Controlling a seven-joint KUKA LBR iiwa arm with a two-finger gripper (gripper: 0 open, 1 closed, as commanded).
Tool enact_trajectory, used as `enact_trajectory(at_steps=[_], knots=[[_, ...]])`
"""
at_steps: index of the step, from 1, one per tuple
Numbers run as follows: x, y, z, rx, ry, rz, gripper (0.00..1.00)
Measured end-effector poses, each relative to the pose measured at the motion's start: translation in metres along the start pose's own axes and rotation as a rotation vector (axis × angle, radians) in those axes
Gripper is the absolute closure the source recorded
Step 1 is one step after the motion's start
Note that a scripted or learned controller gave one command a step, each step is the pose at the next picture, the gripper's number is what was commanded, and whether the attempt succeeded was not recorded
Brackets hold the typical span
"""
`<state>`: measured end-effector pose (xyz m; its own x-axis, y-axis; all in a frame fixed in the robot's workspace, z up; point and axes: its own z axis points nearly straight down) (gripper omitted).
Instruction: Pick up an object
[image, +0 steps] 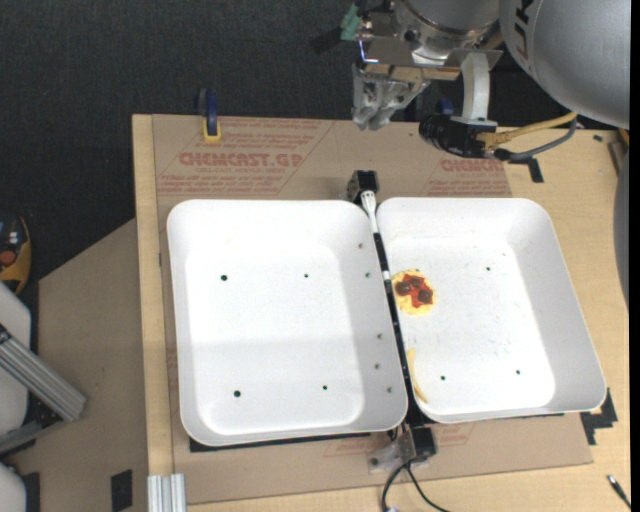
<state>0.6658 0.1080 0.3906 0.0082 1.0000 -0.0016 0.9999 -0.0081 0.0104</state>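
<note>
Gripper parked up top, nothing picked yet

The gripper hangs over the cardboard behind the bins, nothing between its fingers that I can see; open or closed, can't tell. The only target is a small flat yellow-and-red object in the right bin, near its left wall. Looks light and thin, maybe soft, so I'd pinch across its edges.

The grey robot arm is cut off by the top and right edges. The metal two-finger gripper is blurred. The small yellow-and-red object is too small to identify.
</note>
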Motion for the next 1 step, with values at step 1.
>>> enact_trajectory(at_steps=[1], knots=[[0.0428, -0.0025, 0.1025, 0.022, 0.001, -0.011, 1.00]])
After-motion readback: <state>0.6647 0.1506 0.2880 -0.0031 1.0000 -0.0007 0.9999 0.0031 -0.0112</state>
